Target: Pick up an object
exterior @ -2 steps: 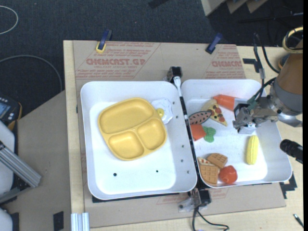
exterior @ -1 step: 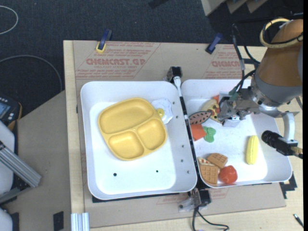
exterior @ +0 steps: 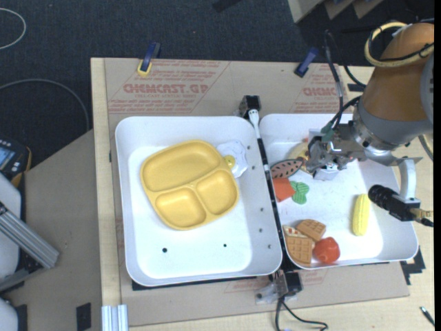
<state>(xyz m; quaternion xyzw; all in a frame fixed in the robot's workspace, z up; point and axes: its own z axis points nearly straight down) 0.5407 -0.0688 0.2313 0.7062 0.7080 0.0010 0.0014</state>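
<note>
Bright, even light; mild softness.

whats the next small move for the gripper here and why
Probably a short descent with a slight shift toward the carrot. The gripper sits low over the right bin, near its upper left part, and nothing shows between its fingers. The carrot and a brown piece lie just to its left, closer than the corn or waffles.

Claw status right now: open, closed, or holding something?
Claw: cannot be told from this view; it sits low in the right bin, with nothing seen in its grasp.
</note>
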